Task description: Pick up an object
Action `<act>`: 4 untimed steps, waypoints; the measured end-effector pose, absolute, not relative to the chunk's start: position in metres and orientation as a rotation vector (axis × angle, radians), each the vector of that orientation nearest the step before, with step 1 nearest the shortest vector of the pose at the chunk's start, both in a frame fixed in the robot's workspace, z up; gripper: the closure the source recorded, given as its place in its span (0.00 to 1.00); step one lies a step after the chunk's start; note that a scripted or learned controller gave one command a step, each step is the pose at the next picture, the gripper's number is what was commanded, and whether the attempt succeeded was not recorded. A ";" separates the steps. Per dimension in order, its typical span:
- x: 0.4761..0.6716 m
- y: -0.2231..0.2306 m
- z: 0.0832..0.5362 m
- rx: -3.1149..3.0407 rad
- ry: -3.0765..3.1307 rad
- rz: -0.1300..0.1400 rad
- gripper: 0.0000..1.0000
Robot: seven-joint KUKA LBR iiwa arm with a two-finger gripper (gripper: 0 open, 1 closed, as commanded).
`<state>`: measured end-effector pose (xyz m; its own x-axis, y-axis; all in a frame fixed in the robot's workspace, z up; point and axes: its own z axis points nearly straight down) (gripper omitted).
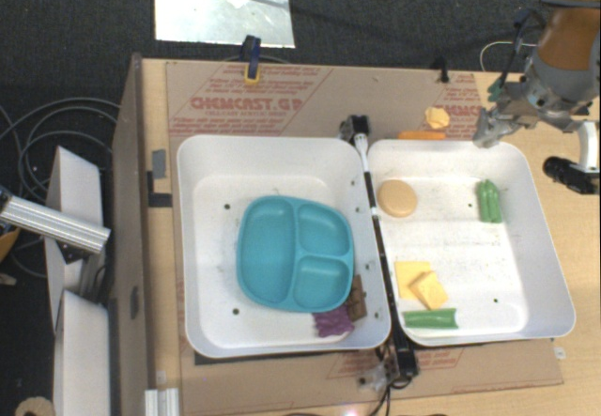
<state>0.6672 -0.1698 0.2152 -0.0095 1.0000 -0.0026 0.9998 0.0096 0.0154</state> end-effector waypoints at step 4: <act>0.668 -0.194 0.239 2.219 2.211 0.002 1.00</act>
